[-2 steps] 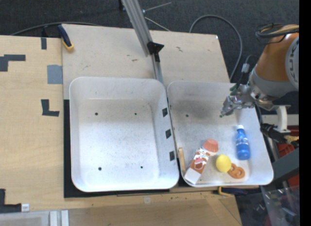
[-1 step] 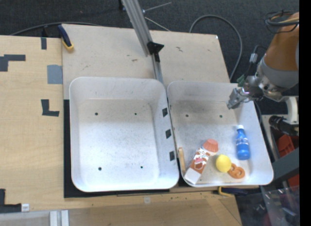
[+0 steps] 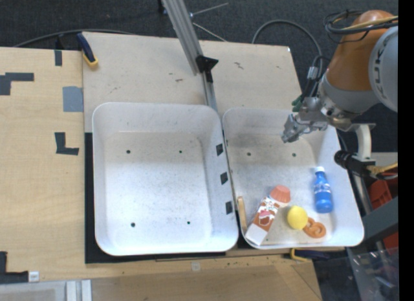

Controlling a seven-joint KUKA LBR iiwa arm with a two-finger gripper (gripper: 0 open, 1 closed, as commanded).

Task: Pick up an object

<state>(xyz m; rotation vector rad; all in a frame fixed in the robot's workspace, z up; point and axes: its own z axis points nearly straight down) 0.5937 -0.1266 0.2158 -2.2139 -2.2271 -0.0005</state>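
My gripper point(image 3: 289, 134) hangs over the far part of the right bin point(image 3: 259, 131), well above the objects. Nothing shows between its tips. Along that bin's near edge lie a white and orange tube point(image 3: 268, 212), a yellow ball-like fruit point(image 3: 297, 217), an orange ring-shaped piece point(image 3: 315, 229) and a small blue bottle point(image 3: 322, 191) with a white cap. The objects lie nearer the camera than the gripper, the bottle closest to it.
The left bin point(image 3: 155, 177) sits beside the right one, sharing a raised rim. A slanted metal rail point(image 3: 187, 34) crosses the bench behind the bins. A blue and yellow clamp point(image 3: 87, 50) rests at the bench's far left.
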